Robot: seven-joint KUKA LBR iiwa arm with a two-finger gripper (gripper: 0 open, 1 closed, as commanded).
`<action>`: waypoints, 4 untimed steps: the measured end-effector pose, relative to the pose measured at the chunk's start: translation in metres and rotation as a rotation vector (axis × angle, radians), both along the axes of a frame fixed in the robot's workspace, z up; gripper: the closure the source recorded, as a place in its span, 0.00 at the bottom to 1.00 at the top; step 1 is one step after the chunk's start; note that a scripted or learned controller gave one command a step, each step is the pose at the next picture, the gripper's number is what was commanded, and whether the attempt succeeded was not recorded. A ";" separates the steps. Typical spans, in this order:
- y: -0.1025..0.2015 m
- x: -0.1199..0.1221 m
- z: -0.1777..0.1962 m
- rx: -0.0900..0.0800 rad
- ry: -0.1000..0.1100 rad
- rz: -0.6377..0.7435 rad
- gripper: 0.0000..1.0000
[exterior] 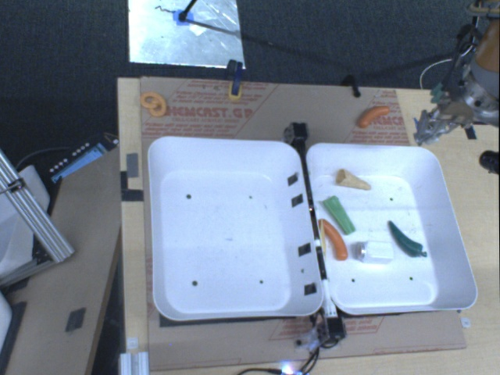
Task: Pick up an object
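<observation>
Cardboard-topped bench (195,104), gripper (434,125) beyond right bin (449,209), grip state unclear, touching nothing

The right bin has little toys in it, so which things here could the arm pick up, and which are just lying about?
For the job, all in the right bin:
tan wedge
green block
orange carrot
white piece
dark green pepper
The gripper hangs beyond the bin's far right corner.

Lying about:
orange sausage and pretzel on the cardboard
foil sheet
</observation>
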State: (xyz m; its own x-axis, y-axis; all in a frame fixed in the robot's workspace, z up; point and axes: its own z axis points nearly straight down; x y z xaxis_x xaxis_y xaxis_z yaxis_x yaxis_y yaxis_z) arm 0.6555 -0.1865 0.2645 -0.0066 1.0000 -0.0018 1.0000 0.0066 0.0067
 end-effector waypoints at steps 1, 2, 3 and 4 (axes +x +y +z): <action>0.036 0.013 -0.063 0.003 0.008 0.001 1.00; 0.079 0.014 -0.070 0.002 0.006 0.001 1.00; 0.097 0.017 -0.159 -0.002 -0.013 -0.004 1.00; 0.101 0.015 -0.126 0.001 0.000 -0.002 1.00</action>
